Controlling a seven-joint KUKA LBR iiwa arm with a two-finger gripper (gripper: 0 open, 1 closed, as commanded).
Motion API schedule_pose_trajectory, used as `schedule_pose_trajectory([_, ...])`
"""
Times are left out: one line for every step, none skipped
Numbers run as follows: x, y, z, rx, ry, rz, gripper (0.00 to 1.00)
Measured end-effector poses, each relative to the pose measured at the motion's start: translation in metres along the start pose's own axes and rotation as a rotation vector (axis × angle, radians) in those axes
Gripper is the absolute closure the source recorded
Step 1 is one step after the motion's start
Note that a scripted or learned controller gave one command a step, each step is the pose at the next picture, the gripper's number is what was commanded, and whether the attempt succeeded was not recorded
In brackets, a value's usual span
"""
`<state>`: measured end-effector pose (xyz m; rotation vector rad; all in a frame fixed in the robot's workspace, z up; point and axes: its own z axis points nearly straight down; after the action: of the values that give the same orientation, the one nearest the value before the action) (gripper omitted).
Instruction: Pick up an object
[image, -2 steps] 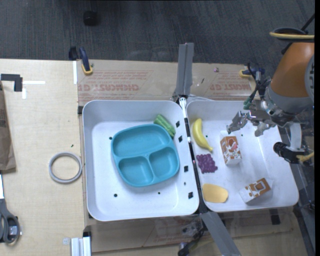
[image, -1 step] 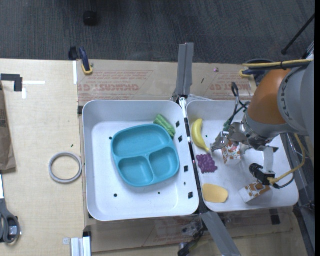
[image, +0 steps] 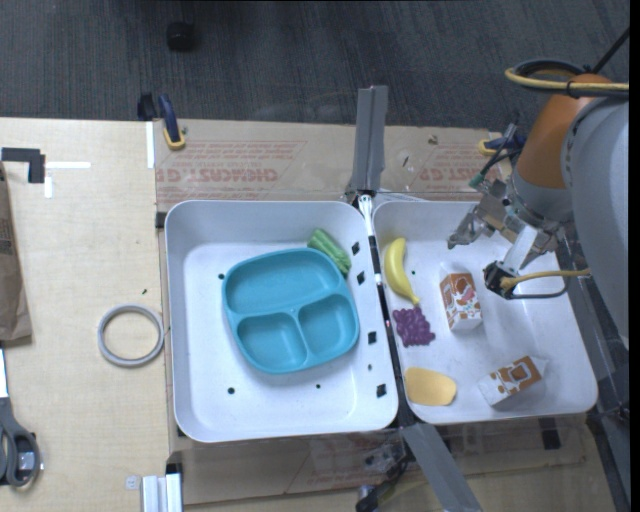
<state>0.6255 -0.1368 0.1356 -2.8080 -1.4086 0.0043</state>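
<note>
- Near the front of the right shallow white bin (image: 560, 400), a yellow oval piece (image: 430, 386) and a small brown-and-white carton (image: 515, 378) are seen lying apart.
- Farther back, a purple grape cluster (image: 412, 325), a red-and-white carton (image: 461, 301) and a yellow banana (image: 398, 268) are found.
- In the left shallow white bin (image: 200, 380), a blue three-compartment plastic tray (image: 290, 310) is seen, with a green item (image: 329, 249) at its far edge.
- The pincer (image: 490, 250) is held above the right bin's far part, near the red-and-white carton; nothing is seen between its fingers, and its opening cannot be told.

The hand (image: 487, 248) is hovering over the right bin (image: 560, 330), just above a carton (image: 461, 301). A banana (image: 398, 268), grapes (image: 412, 325) and another carton (image: 515, 378) are lying there; a blue tray (image: 290, 310) is sitting in the left bin (image: 200, 330).
</note>
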Motion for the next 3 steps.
schedule_pose_trajectory([-0.028,-0.01,0.044,0.001,0.001,-0.33,0.0])
schedule_pose_trajectory([-0.038,-0.045,0.045,0.002,0.001,-0.212,0.0])
schedule_pose_trajectory([-0.028,-0.046,0.044,0.001,0.001,-0.271,0.0])
